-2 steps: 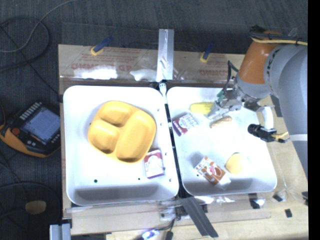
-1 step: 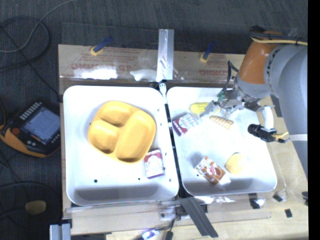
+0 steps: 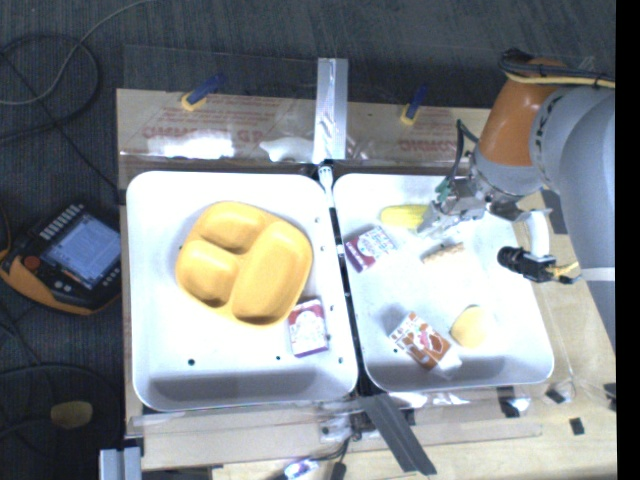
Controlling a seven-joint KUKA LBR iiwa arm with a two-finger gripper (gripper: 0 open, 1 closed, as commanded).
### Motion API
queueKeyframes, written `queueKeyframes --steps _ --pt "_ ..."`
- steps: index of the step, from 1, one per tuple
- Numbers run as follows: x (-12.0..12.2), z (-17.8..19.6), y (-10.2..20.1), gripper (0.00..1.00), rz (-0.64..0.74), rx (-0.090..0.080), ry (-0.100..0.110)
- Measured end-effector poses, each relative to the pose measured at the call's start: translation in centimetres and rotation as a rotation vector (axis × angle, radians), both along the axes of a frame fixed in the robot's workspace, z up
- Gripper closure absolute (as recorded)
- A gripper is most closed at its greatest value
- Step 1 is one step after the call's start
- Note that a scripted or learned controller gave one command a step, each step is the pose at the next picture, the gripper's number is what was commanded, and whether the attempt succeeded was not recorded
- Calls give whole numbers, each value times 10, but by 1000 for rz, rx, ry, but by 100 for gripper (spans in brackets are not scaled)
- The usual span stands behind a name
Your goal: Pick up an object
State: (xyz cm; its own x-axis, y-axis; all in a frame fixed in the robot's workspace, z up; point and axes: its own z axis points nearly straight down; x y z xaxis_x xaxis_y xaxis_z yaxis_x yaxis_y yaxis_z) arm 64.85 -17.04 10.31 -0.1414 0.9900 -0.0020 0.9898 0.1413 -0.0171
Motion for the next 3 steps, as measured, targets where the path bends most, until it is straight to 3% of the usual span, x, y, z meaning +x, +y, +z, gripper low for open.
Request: queueKeyframes --steps 1,2,3 --pt "0 0 0 0 0 0 0" --pt "17 -16 23 0 -74 -1 1" --pt "15 -12 23 100 -72 -3 15"
